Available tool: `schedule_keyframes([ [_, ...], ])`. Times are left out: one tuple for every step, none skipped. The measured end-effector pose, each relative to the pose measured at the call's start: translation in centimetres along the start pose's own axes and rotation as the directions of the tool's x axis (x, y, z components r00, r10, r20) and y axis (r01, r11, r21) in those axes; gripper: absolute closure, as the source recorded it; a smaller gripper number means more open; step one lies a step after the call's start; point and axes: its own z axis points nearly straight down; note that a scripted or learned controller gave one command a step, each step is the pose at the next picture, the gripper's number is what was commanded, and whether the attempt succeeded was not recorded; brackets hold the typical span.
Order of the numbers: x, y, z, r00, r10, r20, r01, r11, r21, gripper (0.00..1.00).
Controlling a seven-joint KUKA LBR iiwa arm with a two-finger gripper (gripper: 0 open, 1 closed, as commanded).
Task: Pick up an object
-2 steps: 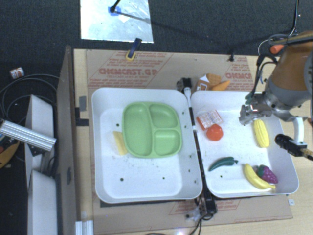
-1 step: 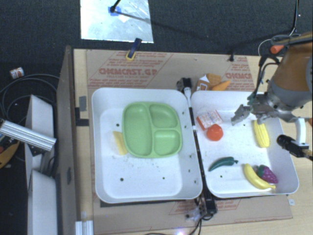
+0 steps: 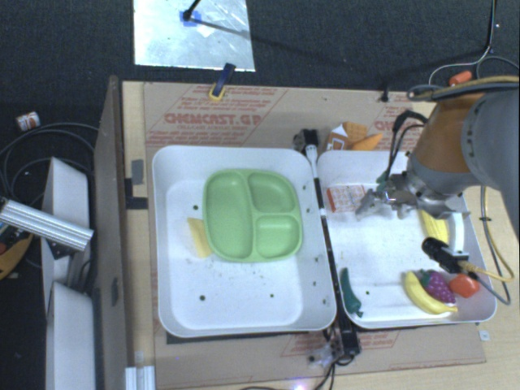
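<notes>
Nearest the camera, a banana (image 3: 424, 293), purple grapes (image 3: 439, 283) and a red piece (image 3: 464, 284) lie in the right bin (image 3: 382, 319), below and right of the gripper (image 3: 379, 201). The gripper hangs over that bin with its fingers spread and nothing between them, a red-and-white packet (image 3: 344, 197) just to its left. Farther left, the green divided plate (image 3: 252, 215) sits in the other bin (image 3: 179, 299).

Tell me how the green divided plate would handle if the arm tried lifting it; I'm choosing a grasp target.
The green divided plate looks like moulded plastic, so probably stiff and light. It is wide and lies flat in the left bin, so only its rim offers a pinch, and it may tilt or slip. It seems unlikely to roll.
</notes>
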Motion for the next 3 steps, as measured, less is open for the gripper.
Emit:
schedule_keyframes([
  [-6.9,2.2,1.2,1.000,0.001,-0.003,-0.001,1.000,0.003,0.00],
  [-8.9,2.9,-2.1,1.000,0.000,0.002,0.000,1.000,-0.002,0.00],
  [-8.8,1.8,-1.0,1.000,0.000,0.000,0.000,1.000,0.003,0.00],
])
